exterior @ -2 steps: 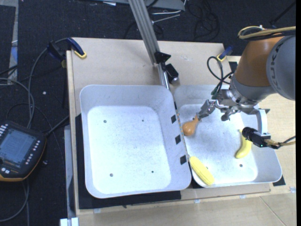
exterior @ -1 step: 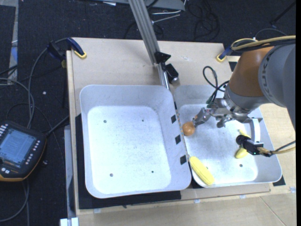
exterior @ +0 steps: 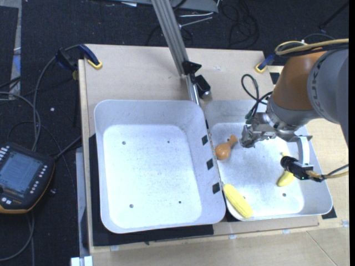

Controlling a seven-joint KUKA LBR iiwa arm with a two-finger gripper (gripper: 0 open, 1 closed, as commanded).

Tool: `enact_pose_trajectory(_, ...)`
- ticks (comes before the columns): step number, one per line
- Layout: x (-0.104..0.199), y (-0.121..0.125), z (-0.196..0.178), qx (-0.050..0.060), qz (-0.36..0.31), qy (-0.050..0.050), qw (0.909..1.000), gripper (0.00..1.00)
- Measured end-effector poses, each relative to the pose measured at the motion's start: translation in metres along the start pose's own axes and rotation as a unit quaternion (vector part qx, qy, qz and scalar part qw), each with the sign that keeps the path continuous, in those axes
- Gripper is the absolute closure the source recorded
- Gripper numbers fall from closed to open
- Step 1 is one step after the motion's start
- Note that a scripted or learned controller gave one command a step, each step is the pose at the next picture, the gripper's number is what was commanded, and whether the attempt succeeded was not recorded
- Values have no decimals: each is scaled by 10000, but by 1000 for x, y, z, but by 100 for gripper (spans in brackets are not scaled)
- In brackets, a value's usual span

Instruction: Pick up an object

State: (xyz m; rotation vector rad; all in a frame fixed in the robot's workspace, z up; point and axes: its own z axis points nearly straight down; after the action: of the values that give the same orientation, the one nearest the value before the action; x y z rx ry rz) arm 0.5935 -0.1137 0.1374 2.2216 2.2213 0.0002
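Camera view, looking down at a slant on the bench [exterior: 138, 60].

Item: left bin [exterior: 111, 110], shallow, white, speckled floor, no objects seen in it.

Item: right bin [exterior: 310, 204], shallow, white, butted against the left bin along a shared edge. Holds three objects.

Item: brown pear-shaped object [exterior: 224, 149], upper left of the right bin, close to the dividing edge, lying tilted with its narrow end up and to the right.

Item: corn cob [exterior: 238, 200], yellow, at the near left corner of the right bin, lying diagonally against the rim.

Item: small yellow object [exterior: 285, 178], toward the right side of the right bin, partly covered by a black fitting and cable; kind not clear.

Item: arm [exterior: 316, 87], grey with orange band, reaching in from the right over the right bin.

Item: gripper [exterior: 248, 139], low over the upper part of the right bin, just beside the brown pear-shaped object on its right, near its narrow end. Contact not certain. Nothing visible between the jaws; open or closed cannot be told from this angle.

Status of task: judged not yet done. All three objects resting on the bin floor, none lifted. Approach appears aimed at the brown pear-shaped object as the nearest candidate. Left to do: closing on an object and raising it clear of the bin.
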Motion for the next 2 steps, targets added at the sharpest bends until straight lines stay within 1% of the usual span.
enact_pose_trajectory(2, 0, -4, -85, -19, -3, -3, 10000, 100)
